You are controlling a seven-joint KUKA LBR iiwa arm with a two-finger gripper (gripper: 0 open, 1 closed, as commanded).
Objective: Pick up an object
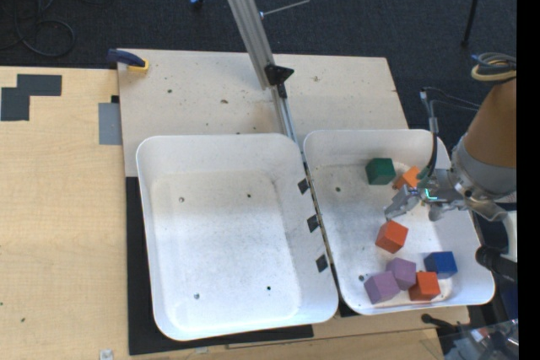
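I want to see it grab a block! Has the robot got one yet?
Not yet. The gripper has reached into the right bin, between the green block and a red block. Nothing visibly sits in it. Grabbing and lifting remain.

Orange piece (410, 177) half behind fingers (403, 203)

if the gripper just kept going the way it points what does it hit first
Probably the orange-red block: the gripper points down-left over the right bin, with that block just beyond its tip. Its height above the block is unclear, so it might reach the bin floor instead.
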